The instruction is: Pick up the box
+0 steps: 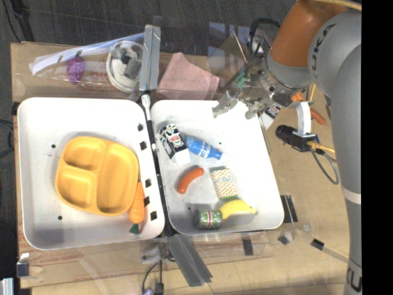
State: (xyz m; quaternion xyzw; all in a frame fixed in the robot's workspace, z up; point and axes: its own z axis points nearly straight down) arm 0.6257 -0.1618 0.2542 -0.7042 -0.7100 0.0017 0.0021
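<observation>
You are watching the gripper (238, 106) hanging over the back edge of the right bin (258, 211), its fingers (222, 107) spread apart and holding nothing. The box (223, 183) is lying near the bin's middle, between the sausage (190, 179) and the banana (236, 209), well apart from the gripper. You should be bringing the fingers straight over it and straddling its short sides, since the neighbours are crowding it. The left bin (34, 121) is carrying a yellow divided plate (97, 175) and a carrot (137, 206); a pink cloth (187, 77) is lying on the worktop (301, 183) behind.
</observation>
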